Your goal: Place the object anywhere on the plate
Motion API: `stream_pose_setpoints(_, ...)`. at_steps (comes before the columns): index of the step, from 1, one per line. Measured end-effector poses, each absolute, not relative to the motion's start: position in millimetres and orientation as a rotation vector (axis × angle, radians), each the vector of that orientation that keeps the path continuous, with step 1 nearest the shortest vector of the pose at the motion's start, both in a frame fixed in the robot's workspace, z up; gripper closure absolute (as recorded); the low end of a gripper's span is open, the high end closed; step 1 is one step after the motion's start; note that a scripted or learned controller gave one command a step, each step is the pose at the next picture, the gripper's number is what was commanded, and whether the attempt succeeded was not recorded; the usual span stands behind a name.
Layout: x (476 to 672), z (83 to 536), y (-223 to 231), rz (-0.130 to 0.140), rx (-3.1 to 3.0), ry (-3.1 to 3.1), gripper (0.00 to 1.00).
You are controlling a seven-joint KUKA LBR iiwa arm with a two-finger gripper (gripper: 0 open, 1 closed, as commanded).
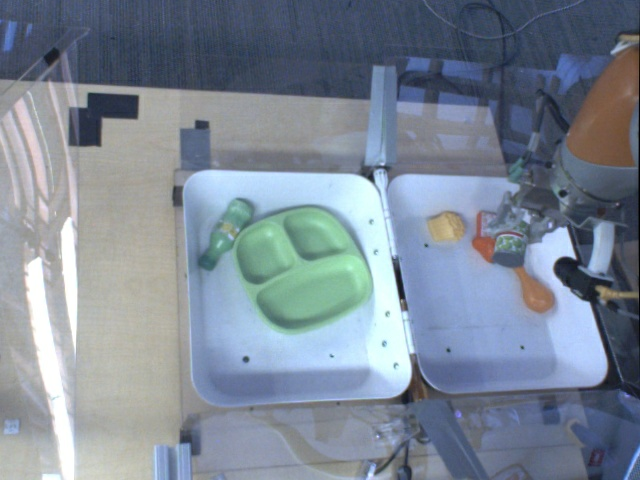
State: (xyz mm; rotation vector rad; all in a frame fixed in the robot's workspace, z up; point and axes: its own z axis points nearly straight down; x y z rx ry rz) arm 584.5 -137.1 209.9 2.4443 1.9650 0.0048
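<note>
A green divided plate [300, 268] lies in the left bin [290, 383], with a green bottle [222, 233] lying against its left rim. In the right bin [500, 358] I see a yellow lump [446, 227], a small red object [484, 247] and an orange pear-shaped object [535, 290]. My gripper [508, 246] hangs low over the back right of that bin. It sits right beside the red object and partly covers it. A small grey and green item shows at its tip. The plate is far to its left.
A raised metal divider [392, 268] runs between the two bins. The arm's orange band [610, 118] and wrist fill the right bin's far right corner. A black part [578, 274] juts out near the right rim.
</note>
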Motion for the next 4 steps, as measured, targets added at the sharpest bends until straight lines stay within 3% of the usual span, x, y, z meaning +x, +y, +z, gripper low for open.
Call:
stream_pose_setpoints(1,622.8,216,-75,0.007,2.155,2.279,1.0)
stream_pose_setpoints(2,622.7,185,8,0.005,2.191,2.248,1.0)
stream_pose_setpoints(3,588.2,185,91,0.006,2.163,2.275,1.0)
stream_pose_setpoints(4,588.3,185,90,0.006,2.164,2.274,0.0)
